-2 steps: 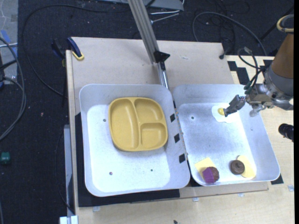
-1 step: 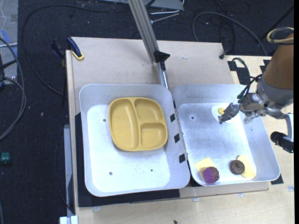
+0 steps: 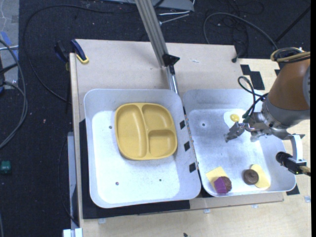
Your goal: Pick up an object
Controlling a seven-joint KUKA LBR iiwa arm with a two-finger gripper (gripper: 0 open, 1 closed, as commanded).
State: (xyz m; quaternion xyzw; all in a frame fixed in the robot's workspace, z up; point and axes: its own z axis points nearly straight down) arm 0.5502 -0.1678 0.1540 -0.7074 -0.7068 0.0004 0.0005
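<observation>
Gripper hangs over the right bin, far-middle part, fingers look slightly apart with nothing between them. Small yellow object lies just beside the fingertips, on the far side. Purple ball sits on a yellow block at the near edge of the right bin; brown round piece rests against another yellow piece to its right. Left bin holds a yellow divided plate. Both bins sit on the tabletop.
</observation>
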